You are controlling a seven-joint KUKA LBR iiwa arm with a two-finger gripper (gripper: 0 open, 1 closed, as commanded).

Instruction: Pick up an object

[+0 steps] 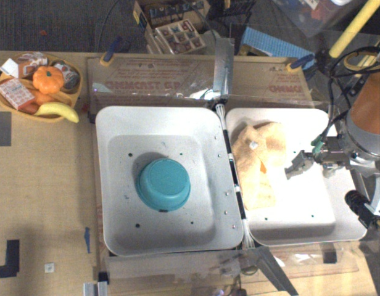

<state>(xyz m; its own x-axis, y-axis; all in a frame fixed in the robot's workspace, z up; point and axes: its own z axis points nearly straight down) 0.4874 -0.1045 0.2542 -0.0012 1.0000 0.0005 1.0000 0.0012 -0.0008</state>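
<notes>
Two white bins (116, 128) on the bench. One teal bowl (165, 184) in the left bin, one tan cloth (259, 162) in the right.

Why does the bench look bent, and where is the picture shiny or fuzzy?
In the camera view the lens bows straight edges near the frame's border; glare glints off the clear plastic wall behind the bins; the teal bowl casts a soft shadow in the left bin; the gripper looks slightly blurred over the right bin.
</notes>
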